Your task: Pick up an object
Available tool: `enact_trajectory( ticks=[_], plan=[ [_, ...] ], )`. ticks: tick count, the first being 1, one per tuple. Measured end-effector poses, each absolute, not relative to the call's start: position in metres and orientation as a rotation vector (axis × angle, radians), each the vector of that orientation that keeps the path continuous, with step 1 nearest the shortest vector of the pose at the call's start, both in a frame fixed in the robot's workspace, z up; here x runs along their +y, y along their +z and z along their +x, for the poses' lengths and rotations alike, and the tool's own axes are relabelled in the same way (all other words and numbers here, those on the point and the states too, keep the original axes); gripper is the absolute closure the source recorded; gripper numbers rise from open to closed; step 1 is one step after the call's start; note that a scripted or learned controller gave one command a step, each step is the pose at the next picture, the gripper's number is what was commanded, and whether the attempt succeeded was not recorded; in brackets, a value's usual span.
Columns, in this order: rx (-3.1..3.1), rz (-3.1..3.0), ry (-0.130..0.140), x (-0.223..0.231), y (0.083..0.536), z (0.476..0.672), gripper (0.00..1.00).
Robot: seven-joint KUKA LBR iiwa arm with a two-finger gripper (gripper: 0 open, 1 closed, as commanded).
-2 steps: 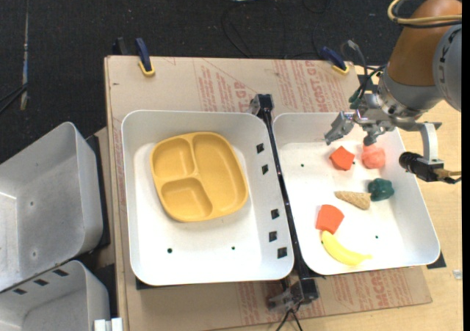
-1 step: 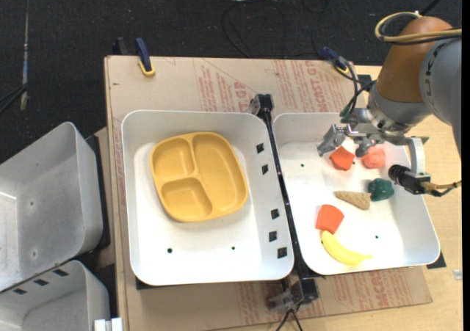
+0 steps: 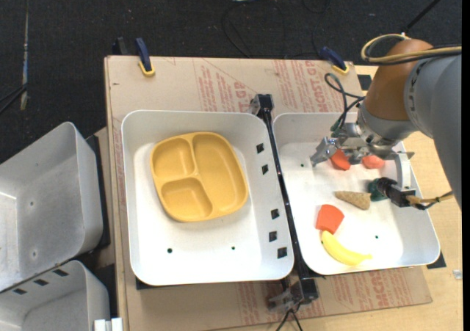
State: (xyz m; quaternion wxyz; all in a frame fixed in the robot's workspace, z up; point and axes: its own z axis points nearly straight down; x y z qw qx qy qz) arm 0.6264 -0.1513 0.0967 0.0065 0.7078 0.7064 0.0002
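Although the gripper (image 3: 345, 152) hangs low in the right bin (image 3: 420, 238), whether it is spread or clenched I cannot tell, and nothing can be seen clamped in it. An orange-red piece (image 3: 341, 161) sits right at its tip, another red piece (image 3: 373, 162) just at three o'clock. Toward five o'clock lie a tan wedge (image 3: 353, 199), a red block (image 3: 330, 218) and a banana (image 3: 344, 249). At nine o'clock, the left bin (image 3: 139, 249) holds a yellow divided plate (image 3: 198, 175). By my judgement the pick is not done: grasp and lift remain.

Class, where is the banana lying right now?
The banana lies in the right bin, near its front edge, just below the orange block.
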Motion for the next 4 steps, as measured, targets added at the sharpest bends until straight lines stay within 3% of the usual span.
enact_trajectory(
  ticks=[1,2,4],
  plan=[
    [2.213,2.215,0.006,-0.153,0.099,0.630,0.00],
    [2.207,2.208,0.011,-0.154,0.111,0.632,1.00],
    [2.220,2.214,0.005,-0.155,0.216,0.632,1.00]
  ],
)
